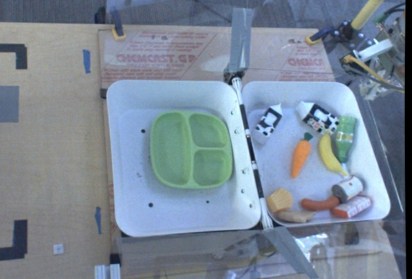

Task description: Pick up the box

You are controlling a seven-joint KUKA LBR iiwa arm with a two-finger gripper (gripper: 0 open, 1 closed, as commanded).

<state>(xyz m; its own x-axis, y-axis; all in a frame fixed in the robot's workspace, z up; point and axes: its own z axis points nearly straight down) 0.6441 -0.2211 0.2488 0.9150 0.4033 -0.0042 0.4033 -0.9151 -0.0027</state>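
Wooden bench [51, 142], two white bins side by side. Your left bin [125, 207] holds a green divided plate [191, 149], sitting flat near the middle.

The box [353, 207] is red and white and lies flat in the near right corner of the right bin [283, 92], close to the rim. Its long axis runs roughly left-right, with the right end tipped slightly toward the far side. A small can [347, 188] sits just behind it, and a sausage [320, 203] lies just to its left, on nearly the same line.

You also have two cow-print cartons – one by the divider [268, 123], one further right [320, 118] – plus a carrot [300, 156], a banana [331, 154] and a green bottle [344, 134].
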